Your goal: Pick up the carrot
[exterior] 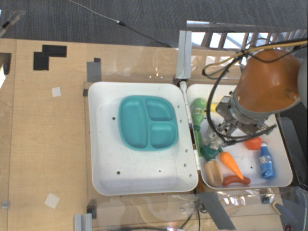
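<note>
Looking down, you see the gripper (222, 130) hanging over the right bin (284, 174) above the carrot (231, 163) near its front edge; its jaws I cannot tell.

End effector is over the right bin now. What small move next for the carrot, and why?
Probably shift the end effector toward the bin's near edge, then descend. The carrot lies free on the right bin floor, just nearer the camera than the end effector, between a bread roll and a blue bottle.
</note>
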